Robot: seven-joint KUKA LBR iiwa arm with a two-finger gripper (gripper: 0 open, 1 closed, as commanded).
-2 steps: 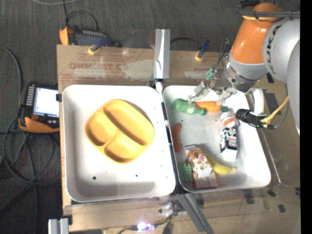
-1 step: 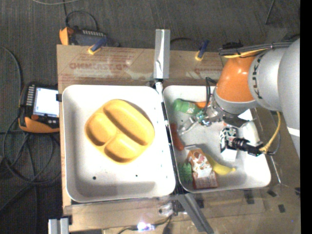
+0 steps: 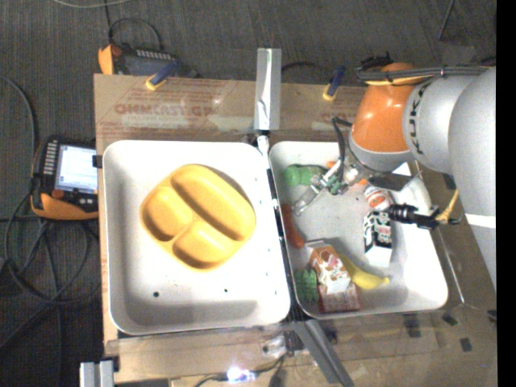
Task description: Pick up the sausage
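Overhead view of a brown board bench with two shallow, glossy white plastic bins side by side, both with rounded corners.

The left bin (image 3: 129, 297) holds one item: a smooth yellow plate (image 3: 198, 215) with a rounded outline, moulded into three hollow sections and set at a slant.

The right bin (image 3: 419, 290) is cluttered. The sausage (image 3: 289, 226) is a slim, reddish-orange stick lying against the bin's left wall, about halfway down, tilted slightly. Nothing is touching it.

Lower in the bin, a boxy juice carton (image 3: 332, 274) printed in orange and white lies flat. A small green block (image 3: 306, 284) sits at its left and a curved yellow banana (image 3: 369, 280) at its right. A milk carton (image 3: 377, 234) with black and white cow patches lies right of centre.

The arm (image 3: 455, 127) enters from the upper right of the frame. It is thick, rounded and matt grey, with a shiny orange band (image 3: 383, 123).

Its metal gripper (image 3: 316, 190) sits low in the bin's upper left area, just beside a soft-looking green object (image 3: 300, 174). It is up and to the right of the sausage and apart from it. Whether the gripper is open or closed cannot be told, and nothing can be seen held in it.
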